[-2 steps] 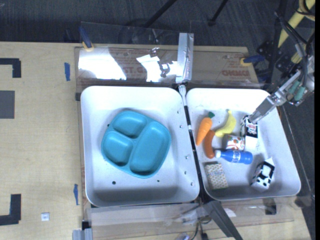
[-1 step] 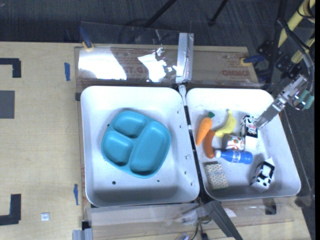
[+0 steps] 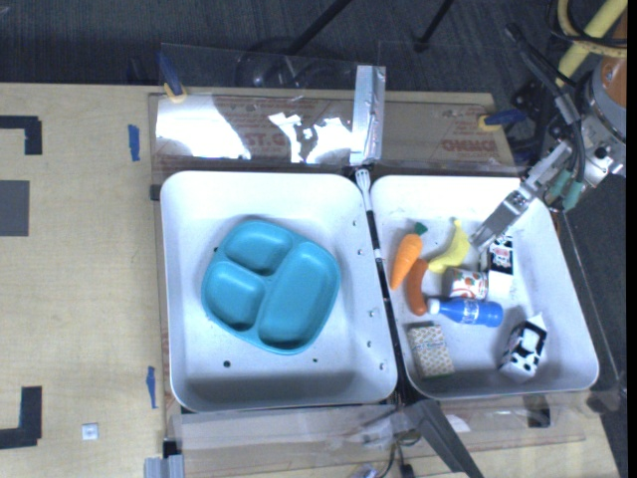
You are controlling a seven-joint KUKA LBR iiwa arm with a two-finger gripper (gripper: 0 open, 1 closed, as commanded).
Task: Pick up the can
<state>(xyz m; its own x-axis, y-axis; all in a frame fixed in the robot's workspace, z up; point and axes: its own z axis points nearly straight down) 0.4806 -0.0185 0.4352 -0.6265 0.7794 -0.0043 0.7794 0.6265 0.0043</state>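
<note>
One can (image 3: 466,287) lies half hidden among clutter; the hand (image 3: 486,233) hovers nearby, its state unreadable.

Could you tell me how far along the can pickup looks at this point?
Nothing looks done: the can lies in the right bin among the carrot, banana and blue bottle. The gripper hangs just above it. Grasping and lifting remain.

Pale plywood bench (image 3: 70,297) bore black tape marks (image 3: 28,135); dark grey carpet floor (image 3: 199,8) lay beyond, crossed by black stand legs (image 3: 338,8).
</note>
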